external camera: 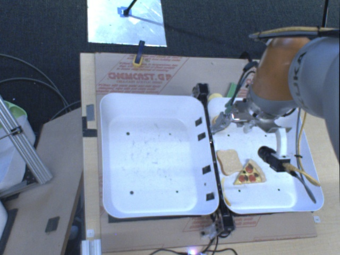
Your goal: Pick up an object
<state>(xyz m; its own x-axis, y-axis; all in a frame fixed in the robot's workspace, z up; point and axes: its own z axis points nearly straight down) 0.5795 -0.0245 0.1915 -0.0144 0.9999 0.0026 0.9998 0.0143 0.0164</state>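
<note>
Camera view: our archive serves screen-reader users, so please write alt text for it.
A grey robot arm with an orange band reaches from the right, its pincer over the far left of the right-hand shallow white bin. Nearer the camera, that bin holds a tan bread slice beside a triangular toy pizza slice.

Grey arm [319, 73] reaching in from the right, orange-banded wrist [273, 70] bent downward, hand [222, 120] low, pointing left

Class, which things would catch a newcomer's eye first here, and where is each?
The grey arm with its orange band reaches in from the right over the right bin. In that bin's near left part lie a bread slice and, beside it, a pizza slice.
</note>
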